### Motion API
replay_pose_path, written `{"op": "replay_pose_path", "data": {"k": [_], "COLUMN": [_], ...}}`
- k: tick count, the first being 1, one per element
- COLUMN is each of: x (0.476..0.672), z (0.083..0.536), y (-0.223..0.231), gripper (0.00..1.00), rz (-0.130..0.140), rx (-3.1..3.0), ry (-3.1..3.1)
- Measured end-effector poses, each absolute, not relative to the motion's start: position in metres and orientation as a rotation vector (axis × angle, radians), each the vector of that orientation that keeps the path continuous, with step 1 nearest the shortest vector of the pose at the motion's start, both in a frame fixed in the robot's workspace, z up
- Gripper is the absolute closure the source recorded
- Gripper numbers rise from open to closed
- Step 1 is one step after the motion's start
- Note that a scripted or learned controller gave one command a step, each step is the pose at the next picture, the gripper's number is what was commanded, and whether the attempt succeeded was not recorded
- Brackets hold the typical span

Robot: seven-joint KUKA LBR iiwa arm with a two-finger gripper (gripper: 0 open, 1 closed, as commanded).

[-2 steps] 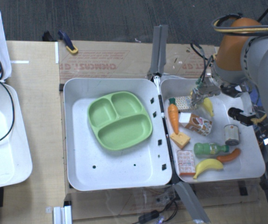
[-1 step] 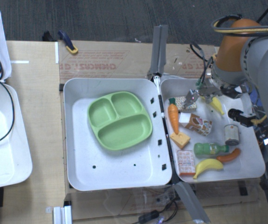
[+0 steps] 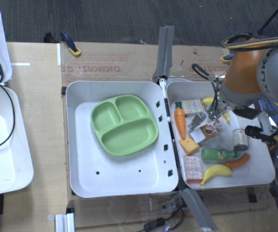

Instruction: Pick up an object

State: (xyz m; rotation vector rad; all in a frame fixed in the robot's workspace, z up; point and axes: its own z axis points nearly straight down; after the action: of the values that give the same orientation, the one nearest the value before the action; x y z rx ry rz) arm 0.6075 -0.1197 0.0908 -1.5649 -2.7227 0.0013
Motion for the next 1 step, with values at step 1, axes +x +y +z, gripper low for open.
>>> {"op": "replay_pose_path", "data": {"k": [1], "x": [0.5540], "z": [0.0904], "y": [-0.1305], "gripper": [0.00], "rz": [0.002], "rx": [-1.851], "ry": [-2.535]}}
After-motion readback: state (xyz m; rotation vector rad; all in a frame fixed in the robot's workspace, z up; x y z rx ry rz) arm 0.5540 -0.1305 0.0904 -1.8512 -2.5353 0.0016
